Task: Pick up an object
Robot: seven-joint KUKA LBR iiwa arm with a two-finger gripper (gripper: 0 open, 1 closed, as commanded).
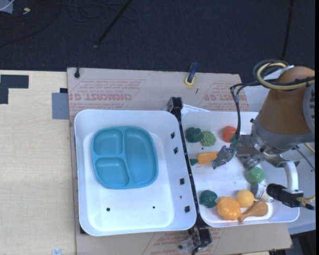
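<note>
Hovering over the right bin (212,221), my arm (284,108) reaches in with the jaws (223,157) low above the white floor, and I read this as the approach step: nothing is lifted yet. The jaws look parted, two dark fingers (219,162) splayed, with nothing between them.

The nearest candidate is the carrot (206,157), an orange piece lying just beside the jaws, on the side toward the divider (182,158) between the two bins. I cannot tell whether a fingertip touches it. Beyond the carrot, further from me along the divider, sit a dark green broccoli (193,134) and a lighter green one (208,138), touching each other. A red tomato (228,133) lies near the arm's wrist. A green ball (254,174) rests under the wrist housing. At the near end of the right bin are a dark green lump (208,198), an orange pepper (228,209), a yellow ball (245,198) and a tan drumstick (253,211), crowded together.

The left bin (90,206) carries a blue tray (125,157), well apart from the action.

My next move, as I judge it, calls for shifting the jaws toward the divider so they straddle the carrot, dropping to the floor, closing, then rising to check the grip.
</note>
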